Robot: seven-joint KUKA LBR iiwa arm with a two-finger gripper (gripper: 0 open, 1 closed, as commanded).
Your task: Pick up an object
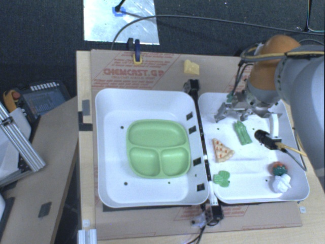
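and here we are above the counter (pixel 218 70), two white bins side by side, and the grey arm (pixel 299 80) reaches in from 3 o'clock over the right bin (pixel 254 192). the hand (pixel 231 117) hangs at about 11 o'clock in that bin, its two fingers (pixel 219 116) spread apart, released, with nothing between them (bare white bin floor shows in the gap). just beside it, at the hand's 5 o'clock, lies a green block (pixel 242 133), lengthwise from 11 to 5, near the right fingertip, though i can't tell if they touch. at the block's 8 o'clock, a pizza slice (pixel 222 150) lies flat, close to the bin's left wall, apart from the block. straight down at the slice's 6 o'clock sits a small green leafy piece (pixel 221 177), near the bin's 7 o'clock corner. over at the bin's 4 o'clock corner, well apart from the hand, there's a red, green and white toy (pixel 279 177), too small to name. the left bin (pixel 109 136) carries a pale green divided plate (pixel 158 148), sitting flat in its middle, three compartments showing. beyond the bins, at 12 o'clock on the counter, lies a small yellow wedge (pixel 191 66), and at its 9 o'clock a blue and yellow clamp (pixel 136 51) bites the counter's far edge.
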